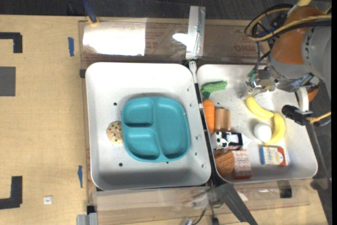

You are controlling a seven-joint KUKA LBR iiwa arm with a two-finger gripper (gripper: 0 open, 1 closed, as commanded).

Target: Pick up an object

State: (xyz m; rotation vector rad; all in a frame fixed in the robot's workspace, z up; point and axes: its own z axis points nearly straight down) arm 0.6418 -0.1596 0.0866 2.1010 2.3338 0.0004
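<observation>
Camera view shows no readable writing on the small carton (273,155), beside curved yellow bananas (266,116) and smooth white egg (261,131); gripper (259,83) state unclear.

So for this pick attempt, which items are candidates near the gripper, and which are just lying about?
In play, right bin:
gripper
banana
egg
small carton
carrot
green item
cow toy

Lying about, left bin:
teal divided plate
cookie

Fixed overhead camera, slanted down, both bins (100,113)
</observation>
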